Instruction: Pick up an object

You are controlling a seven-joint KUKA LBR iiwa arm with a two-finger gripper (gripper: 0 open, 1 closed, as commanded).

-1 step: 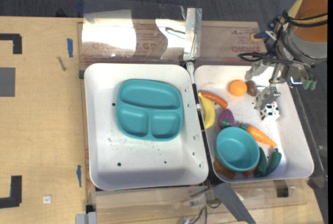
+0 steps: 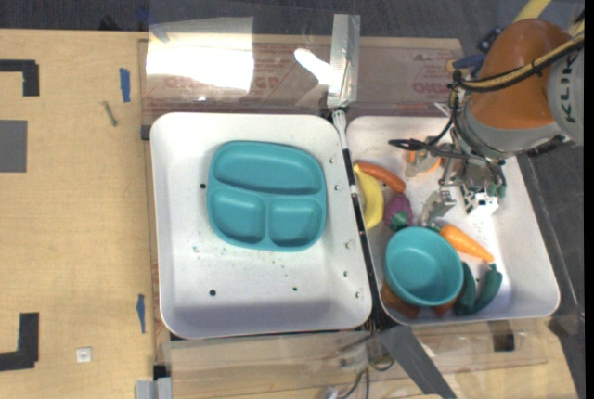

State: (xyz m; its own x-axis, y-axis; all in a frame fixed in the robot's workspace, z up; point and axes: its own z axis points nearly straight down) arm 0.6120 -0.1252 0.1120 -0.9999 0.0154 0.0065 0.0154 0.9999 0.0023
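Note:
The right bin (image 2: 529, 230) holds several toy foods. A yellow banana (image 2: 371, 202) lies at its left wall, with an orange piece (image 2: 380, 173) along the banana's top and a purple piece (image 2: 397, 208) beside it. A teal bowl (image 2: 423, 265) stands at the front. An orange carrot (image 2: 467, 244) lies just right of the bowl, above a dark green piece (image 2: 483, 286). My gripper (image 2: 457, 195) hangs low over the bin's middle, just above the carrot and the bowl's far rim. A small orange item (image 2: 422, 163) lies to its left.
A teal divided plate (image 2: 267, 195) lies in the left bin (image 2: 176, 230). A clear plastic sheet and a metal strip (image 2: 343, 58) stand behind the bins. Wooden boards (image 2: 65, 202) lie to the left. The arm's orange band (image 2: 524, 77) is over the right bin's back edge.

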